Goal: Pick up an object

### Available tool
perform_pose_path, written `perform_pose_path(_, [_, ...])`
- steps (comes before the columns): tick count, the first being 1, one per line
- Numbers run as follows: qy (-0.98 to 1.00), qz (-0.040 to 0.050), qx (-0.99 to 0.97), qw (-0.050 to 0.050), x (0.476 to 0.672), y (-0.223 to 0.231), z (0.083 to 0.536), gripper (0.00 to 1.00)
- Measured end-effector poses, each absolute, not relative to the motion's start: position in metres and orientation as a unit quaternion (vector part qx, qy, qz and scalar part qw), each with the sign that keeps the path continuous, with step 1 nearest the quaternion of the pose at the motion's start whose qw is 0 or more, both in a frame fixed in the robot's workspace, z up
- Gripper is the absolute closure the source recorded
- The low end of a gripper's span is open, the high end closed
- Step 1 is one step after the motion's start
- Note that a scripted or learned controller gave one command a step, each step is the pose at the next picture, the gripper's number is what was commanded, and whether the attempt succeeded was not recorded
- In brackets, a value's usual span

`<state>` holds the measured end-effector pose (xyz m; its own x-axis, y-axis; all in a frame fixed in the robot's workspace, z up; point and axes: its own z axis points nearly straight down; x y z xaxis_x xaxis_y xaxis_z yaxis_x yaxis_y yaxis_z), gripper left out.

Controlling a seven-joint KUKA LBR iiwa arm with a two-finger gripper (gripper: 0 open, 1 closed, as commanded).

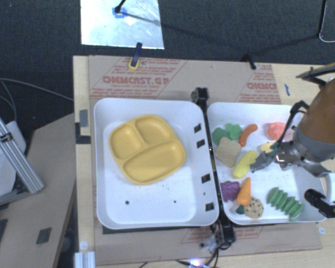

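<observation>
Gripper [261, 162] sits low in the right bin [268, 109], w/ its dark tip just beside the yellow banana [245, 163]. Can't tell if it's open or shut, & nothing shows in its grip. It hangs off the big gray arm [324, 128] w/ the orange band, coming in from the right.

Desk [173, 74] is brown & carries 2 white bins side by side. Left bin [151, 205] has a yellow plate [147, 148] w/ 3 parts.

Right bin holds toy food. Green pea pod [285, 201] lies near the front right. Tan bread slice [228, 151] is near the bin's left wall, touching the banana. Green leafy bit [228, 133] is just behind the bread. Pink blob [276, 130] is at the back, near the arm. Orange sausage [248, 134] is between the leafy bit & the pink blob. Purple grapes [229, 190] sit front left, just beside the carrot [244, 192]. Cookie [254, 208] w/ dark dots is at the front edge, under the carrot.
</observation>
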<state>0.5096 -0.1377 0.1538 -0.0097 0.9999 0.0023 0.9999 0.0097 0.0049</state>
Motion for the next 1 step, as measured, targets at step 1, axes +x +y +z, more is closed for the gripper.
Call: perform_pose_path(1, [0.71,0.0003,0.705,-0.002,0.4857,-0.0822,0.0867,0.0])
